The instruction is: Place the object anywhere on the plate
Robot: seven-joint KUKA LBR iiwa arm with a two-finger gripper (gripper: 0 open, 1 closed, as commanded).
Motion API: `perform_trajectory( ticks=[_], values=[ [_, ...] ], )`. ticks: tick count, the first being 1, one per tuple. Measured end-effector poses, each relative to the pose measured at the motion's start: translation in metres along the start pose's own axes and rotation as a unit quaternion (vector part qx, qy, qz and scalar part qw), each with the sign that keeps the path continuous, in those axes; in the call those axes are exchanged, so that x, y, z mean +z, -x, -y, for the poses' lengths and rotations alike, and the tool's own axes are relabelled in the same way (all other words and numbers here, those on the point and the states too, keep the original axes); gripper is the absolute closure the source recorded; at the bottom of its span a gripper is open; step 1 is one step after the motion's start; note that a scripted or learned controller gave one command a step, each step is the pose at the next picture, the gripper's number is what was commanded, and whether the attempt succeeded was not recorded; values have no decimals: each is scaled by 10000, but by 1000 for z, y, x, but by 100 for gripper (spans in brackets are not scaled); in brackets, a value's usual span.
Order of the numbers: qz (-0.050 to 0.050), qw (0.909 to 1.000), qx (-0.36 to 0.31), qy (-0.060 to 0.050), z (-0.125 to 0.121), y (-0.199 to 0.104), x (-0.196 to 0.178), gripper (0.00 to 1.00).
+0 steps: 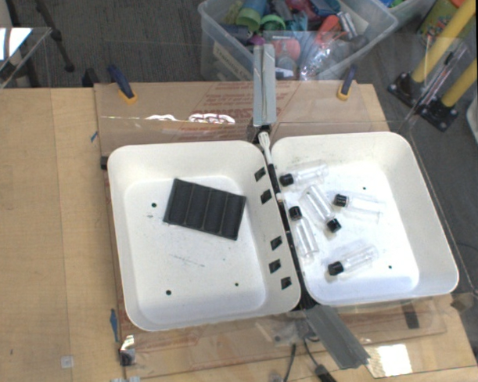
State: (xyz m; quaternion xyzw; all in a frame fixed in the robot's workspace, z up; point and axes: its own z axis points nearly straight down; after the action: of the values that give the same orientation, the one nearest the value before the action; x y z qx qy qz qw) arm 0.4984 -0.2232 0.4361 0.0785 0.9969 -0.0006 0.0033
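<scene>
nothing is done yet: five vials (331, 210) lie in the right bin (427, 211), well apart from the plate (204, 209) in the left bin (139, 252). one vial must go onto it. the gripper's state i cannot tell.

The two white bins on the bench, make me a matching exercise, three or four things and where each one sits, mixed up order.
Things:
1. black ridged plate
2. clear vials with black caps
3. tub of colourful items
4. blue clamp

Places:
A. right bin
B. behind both bins
C. left bin
D. back left of the cardboard

Pairs: 1-C, 2-A, 3-B, 4-D
</scene>
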Motion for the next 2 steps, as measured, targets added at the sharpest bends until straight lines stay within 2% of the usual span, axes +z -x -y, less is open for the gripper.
perform_trajectory(
  ticks=[1, 2],
  values=[
    [1, 10000, -1, 0, 0, 0, 0, 0],
    [48, 10000, 5, -5, 0, 2, -12, 100]
  ],
)
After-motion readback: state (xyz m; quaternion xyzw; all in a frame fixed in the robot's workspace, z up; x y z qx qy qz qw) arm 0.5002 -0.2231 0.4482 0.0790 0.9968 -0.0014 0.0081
